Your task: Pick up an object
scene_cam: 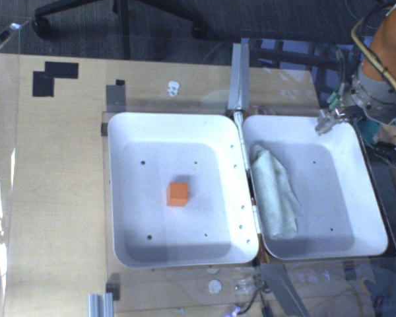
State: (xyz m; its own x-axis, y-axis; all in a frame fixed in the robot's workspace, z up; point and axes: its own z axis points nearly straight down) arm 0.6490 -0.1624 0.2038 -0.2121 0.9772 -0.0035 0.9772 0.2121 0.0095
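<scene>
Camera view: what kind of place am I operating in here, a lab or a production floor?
Most likely a robotics lab bench, not a production floor. Two shallow white bins sit side by side on a wooden bench, holding test items: an orange cube and a folded cloth. An office chair base stands on carpet behind.

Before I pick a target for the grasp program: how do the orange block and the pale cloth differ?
The orange block is small, boxy and bright; the pale cloth is far larger, limp and whitish, nearly matching its bin. The block sits alone near the middle of the left bin; the cloth lies crumpled lengthwise against the left wall of the right bin. Both rest on a bin floor, apart from the gripper.
</scene>
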